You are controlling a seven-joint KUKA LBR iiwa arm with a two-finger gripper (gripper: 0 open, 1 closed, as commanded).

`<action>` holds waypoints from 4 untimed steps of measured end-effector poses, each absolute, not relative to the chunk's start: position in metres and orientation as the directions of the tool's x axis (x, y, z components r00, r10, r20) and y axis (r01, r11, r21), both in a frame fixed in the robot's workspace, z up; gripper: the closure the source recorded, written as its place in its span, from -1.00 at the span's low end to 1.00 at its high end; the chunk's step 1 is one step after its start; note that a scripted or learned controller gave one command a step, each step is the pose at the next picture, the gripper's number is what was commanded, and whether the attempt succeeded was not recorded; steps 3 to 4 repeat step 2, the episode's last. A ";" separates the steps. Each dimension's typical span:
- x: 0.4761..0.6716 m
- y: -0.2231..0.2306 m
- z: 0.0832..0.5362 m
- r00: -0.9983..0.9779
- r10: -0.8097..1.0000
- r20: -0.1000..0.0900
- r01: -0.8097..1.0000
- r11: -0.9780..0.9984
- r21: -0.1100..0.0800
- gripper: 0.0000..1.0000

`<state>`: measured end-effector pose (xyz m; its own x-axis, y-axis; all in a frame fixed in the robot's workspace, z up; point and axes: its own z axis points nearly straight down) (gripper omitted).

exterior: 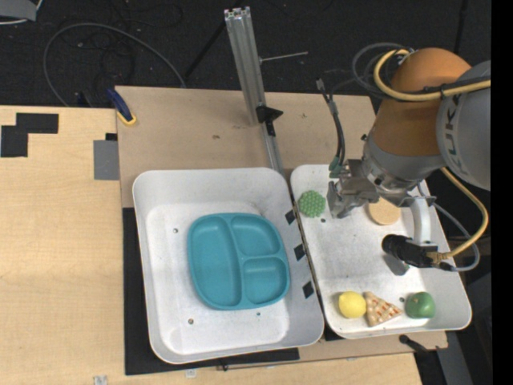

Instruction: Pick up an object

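Grey and orange bulk of the arm (417,127) covers much of the right bin (353,255) from my seat, and the gripper (343,199) hangs low over its upper end, just beside a green ball (312,204). Part of a tan round piece (383,212) pokes out from under the wrist. Along the near wall sit a lemon (351,304), a pizza slice (381,310) and a green apple (419,304) (all well apart from the gripper). A teal divided plate (238,259) lies in the left bin (160,215).
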<state>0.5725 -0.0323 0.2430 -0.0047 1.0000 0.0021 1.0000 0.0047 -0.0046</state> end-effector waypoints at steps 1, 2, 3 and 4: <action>0.573 0.022 0.247 -0.005 1.000 0.002 1.000 0.005 -0.002 1.00; 0.569 0.074 0.250 -0.005 1.000 0.001 1.000 0.005 -0.002 1.00; 0.569 0.074 0.250 -0.005 1.000 0.001 1.000 0.005 -0.002 1.00; 0.569 0.074 0.250 -0.005 1.000 0.001 1.000 0.005 -0.002 1.00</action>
